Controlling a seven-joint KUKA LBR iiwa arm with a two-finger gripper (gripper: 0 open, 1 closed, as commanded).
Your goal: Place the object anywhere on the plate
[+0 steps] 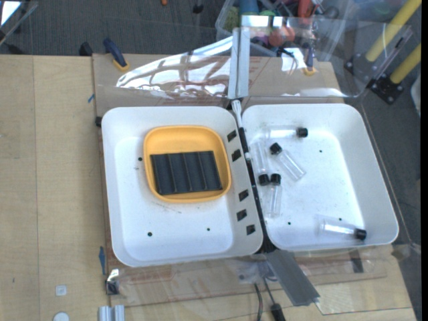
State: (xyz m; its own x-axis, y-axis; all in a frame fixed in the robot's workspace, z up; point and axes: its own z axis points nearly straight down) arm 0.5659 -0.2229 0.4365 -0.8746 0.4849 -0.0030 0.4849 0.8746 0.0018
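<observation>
While unlabelled vials (pixel 281 159) lie scattered, plate (pixel 185 162) sits apart.

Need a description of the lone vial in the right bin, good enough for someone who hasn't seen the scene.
Start at the right white bin, which holds several clear vials with black caps. Look to its near right corner: one vial lies on its side there. It is alone, apart from the cluster by the divider.
</observation>
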